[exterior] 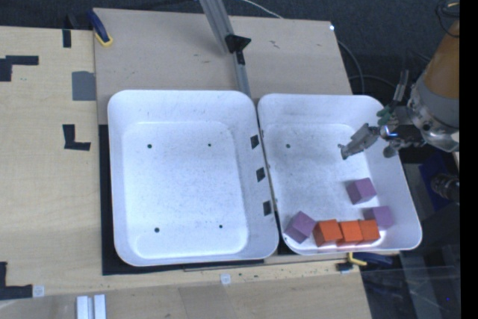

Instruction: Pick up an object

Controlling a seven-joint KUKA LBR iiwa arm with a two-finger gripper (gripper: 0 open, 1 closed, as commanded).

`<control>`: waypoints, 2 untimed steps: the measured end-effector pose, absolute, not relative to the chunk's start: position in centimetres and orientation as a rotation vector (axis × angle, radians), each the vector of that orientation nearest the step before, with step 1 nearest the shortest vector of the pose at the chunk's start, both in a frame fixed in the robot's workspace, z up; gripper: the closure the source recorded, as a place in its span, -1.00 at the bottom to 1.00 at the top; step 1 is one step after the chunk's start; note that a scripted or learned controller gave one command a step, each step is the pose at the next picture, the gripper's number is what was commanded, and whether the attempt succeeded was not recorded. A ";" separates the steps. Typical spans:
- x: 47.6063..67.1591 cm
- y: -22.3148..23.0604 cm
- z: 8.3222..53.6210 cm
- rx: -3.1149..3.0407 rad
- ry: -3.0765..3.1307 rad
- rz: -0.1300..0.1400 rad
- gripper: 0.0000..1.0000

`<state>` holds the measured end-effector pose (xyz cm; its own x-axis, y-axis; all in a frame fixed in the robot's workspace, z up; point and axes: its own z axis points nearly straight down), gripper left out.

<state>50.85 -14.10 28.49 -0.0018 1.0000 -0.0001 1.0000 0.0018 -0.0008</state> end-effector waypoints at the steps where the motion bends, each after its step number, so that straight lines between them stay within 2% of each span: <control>1: 49.0 -17.9 15.2 -2.218 -2.214 0.010 -1.00; 2: 59.1 -20.0 8.9 -2.217 -2.225 0.001 -1.00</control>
